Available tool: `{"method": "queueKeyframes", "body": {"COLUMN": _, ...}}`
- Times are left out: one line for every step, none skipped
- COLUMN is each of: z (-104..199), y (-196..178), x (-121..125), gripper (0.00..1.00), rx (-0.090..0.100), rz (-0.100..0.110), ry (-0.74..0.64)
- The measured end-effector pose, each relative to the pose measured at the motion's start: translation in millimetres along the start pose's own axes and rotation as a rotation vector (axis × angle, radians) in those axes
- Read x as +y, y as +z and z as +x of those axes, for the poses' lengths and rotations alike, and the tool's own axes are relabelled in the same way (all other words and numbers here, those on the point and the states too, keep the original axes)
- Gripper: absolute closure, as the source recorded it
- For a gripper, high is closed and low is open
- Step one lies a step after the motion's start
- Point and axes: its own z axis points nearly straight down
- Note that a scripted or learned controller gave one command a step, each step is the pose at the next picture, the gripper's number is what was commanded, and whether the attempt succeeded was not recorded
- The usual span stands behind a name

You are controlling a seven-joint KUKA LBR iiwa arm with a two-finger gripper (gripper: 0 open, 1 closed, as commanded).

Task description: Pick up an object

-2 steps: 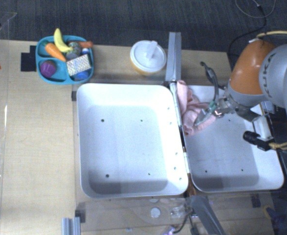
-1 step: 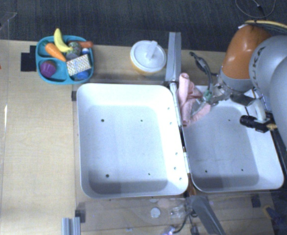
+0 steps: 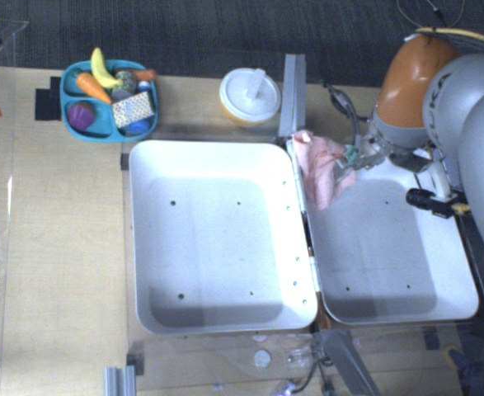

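A crumpled pink cloth (image 3: 318, 174) sits at the far left corner of the right bin (image 3: 390, 304), partly draped over the rim between the two bins. My gripper (image 3: 350, 158) reaches in from the right at that corner, under the orange-banded wrist (image 3: 411, 81). Its fingertips are pinched into the cloth's right edge, and the cloth bunches up toward them. The part of the cloth under the fingers is hidden.
The left bin (image 3: 217, 238) lies beside the right one. Behind the bins stand a white lidded cup (image 3: 250, 95) and a blue tray of toy food (image 3: 108, 99). A grey upright post (image 3: 291, 97) rises at the bins' far junction.
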Motion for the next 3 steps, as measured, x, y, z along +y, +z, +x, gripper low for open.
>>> {"method": "queueKeyframes", "body": {"z": 4, "y": 1, "x": 0, "gripper": 0.00, "rx": 0.010, "rz": 0.007, "ry": -0.003}}
{"method": "queueKeyframes", "body": {"z": -7, "y": 12, "x": -44, "gripper": 0.00, "rx": 0.000, "rz": -0.007, "ry": 0.070}}
{"method": "queueKeyframes", "body": {"z": 15, "y": 12, "x": -26, "gripper": 0.00, "rx": -0.005, "rz": -0.007, "ry": -0.102}}
